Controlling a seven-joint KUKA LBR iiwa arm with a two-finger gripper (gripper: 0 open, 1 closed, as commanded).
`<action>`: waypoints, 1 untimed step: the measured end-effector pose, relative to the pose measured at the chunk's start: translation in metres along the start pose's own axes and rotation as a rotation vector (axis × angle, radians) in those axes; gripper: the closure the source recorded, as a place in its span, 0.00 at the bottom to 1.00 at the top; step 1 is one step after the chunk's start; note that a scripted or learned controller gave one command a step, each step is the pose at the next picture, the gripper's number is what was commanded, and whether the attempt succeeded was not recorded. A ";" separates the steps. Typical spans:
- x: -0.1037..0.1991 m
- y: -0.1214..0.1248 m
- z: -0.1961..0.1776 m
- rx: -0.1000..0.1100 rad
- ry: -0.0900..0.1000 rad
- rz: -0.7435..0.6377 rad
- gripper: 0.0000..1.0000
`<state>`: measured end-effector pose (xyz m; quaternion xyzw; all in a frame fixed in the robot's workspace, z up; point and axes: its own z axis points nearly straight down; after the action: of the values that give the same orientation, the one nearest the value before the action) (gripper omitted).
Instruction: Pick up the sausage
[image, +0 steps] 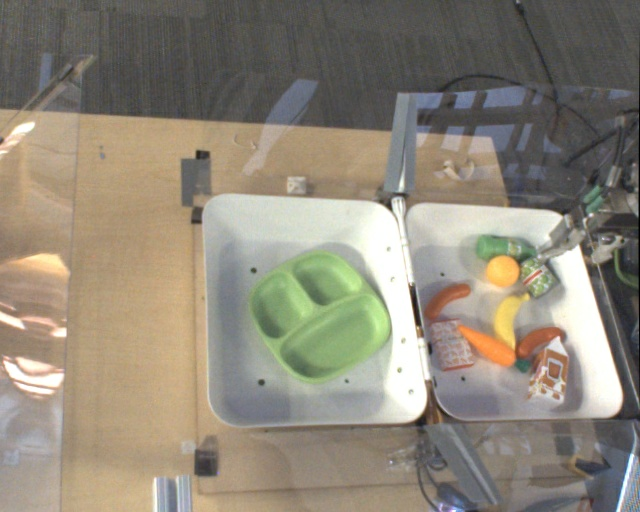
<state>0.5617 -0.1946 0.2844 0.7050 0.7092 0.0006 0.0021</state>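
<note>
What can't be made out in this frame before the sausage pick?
- Gripper, camera view: too small and blurred to tell how its fingers stand or whether they touch the green bottle.
- Arm, camera view: cut off by the right edge.
- Second sausage: its lower end is hidden behind the small carton.
- Labels on the carton and the red packet: too small to read.

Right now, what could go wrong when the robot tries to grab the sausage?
There are two sausages, one by the left wall and one near the milk carton, so it may choose either. The carrot and banana lie close and might get bumped. The gripper sits above the green bottle.
</note>
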 end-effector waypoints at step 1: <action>0.050 0.053 0.146 -0.022 -0.005 0.069 0.00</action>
<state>0.6145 -0.1451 0.1382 0.7290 0.6843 0.0067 0.0118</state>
